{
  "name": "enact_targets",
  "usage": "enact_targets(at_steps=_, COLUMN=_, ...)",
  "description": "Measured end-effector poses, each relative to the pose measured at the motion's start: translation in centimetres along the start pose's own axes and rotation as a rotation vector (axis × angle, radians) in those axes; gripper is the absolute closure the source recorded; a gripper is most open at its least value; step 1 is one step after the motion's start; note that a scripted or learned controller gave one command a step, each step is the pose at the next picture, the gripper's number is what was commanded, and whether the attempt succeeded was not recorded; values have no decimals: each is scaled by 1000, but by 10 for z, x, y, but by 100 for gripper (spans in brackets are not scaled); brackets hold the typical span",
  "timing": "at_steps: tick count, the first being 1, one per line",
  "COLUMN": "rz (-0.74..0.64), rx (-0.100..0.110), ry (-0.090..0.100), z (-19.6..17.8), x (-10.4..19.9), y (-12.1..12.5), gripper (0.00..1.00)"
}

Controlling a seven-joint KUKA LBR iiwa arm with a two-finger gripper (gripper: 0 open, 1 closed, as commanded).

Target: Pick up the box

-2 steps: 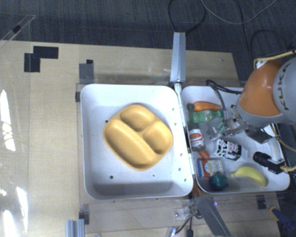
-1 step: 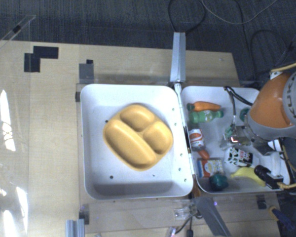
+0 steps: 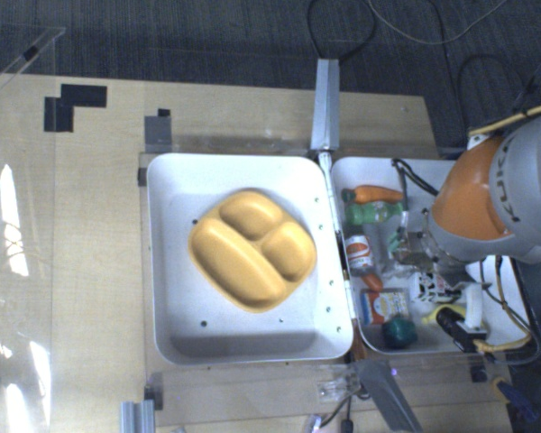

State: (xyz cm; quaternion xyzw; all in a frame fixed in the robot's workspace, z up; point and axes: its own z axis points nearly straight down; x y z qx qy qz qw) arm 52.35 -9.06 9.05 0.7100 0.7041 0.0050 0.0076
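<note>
Dark carpet runs along the far side of the room, with black cables looping over it, and below it lies the pale wooden desk [image 3: 90, 242] that carries both white bins. The left bin [image 3: 171, 332] holds a large yellow lobed piece [image 3: 252, 246], sitting near its middle. The right bin [image 3: 365, 336] is crowded. By its far edge lie an orange carrot [image 3: 377, 193] and, just beneath it, a green bottle [image 3: 375, 213]. Along its left wall stands a small can [image 3: 359, 253] with a red and white label.

The box [image 3: 384, 306] lies flat close to the bin's near-left corner, blue-edged with a pale printed face, and a dark teal ball [image 3: 399, 332] touches its near side.

My arm comes in over the right edge of the desk, its orange band [image 3: 469, 201] above the right bin. My pincer [image 3: 413, 251] hangs over the middle of that bin, beside the can and on the far side of the box. The box sits just nearer to the desk's front edge than the pincer, slightly toward the left, and is not between my fingers. Whether the pincer is spread or closed, I cannot tell from here.
</note>
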Motion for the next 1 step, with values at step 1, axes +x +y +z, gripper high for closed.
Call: enact_targets(at_steps=1, rz=5, rx=0, ry=-5, z=0, x=-4, y=-1, gripper=0)
